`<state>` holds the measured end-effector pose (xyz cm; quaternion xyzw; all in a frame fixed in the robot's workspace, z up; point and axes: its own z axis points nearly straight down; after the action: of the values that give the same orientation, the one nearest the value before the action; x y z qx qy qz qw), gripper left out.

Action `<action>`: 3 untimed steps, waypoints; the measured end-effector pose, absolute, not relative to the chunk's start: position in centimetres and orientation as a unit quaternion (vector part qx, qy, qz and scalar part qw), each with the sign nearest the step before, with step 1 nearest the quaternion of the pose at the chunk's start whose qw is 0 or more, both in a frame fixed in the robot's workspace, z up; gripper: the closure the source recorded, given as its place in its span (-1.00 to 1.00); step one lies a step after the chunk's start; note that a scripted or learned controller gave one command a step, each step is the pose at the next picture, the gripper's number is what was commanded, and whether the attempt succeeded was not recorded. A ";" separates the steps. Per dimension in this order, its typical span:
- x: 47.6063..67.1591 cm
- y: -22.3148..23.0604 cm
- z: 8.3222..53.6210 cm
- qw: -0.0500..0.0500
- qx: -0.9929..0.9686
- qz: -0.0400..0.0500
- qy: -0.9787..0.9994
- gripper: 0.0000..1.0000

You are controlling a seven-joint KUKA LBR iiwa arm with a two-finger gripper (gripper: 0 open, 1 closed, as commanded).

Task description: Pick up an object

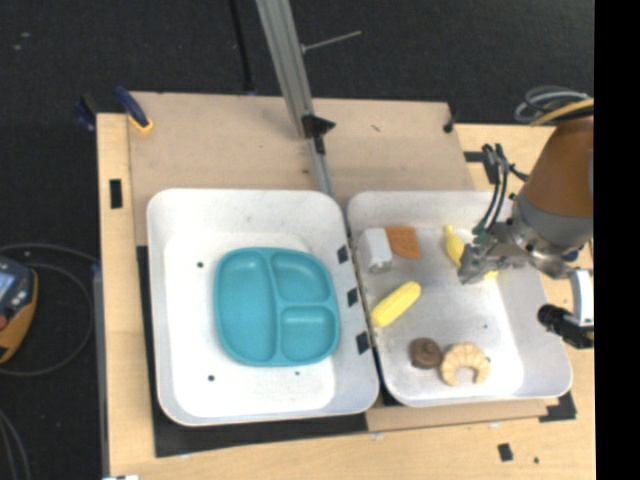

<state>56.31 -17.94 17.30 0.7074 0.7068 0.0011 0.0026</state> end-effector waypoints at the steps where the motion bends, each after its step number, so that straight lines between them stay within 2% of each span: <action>1: 56.6 -18.4 23.8 0.005 0.706 0.002 0.708 1.00; 2: 56.7 -18.6 29.2 0.004 0.706 0.001 0.708 1.00; 3: 58.4 -13.4 27.6 0.001 0.705 0.000 0.709 1.00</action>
<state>58.40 -13.43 27.62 0.7052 0.7090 0.0001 0.0008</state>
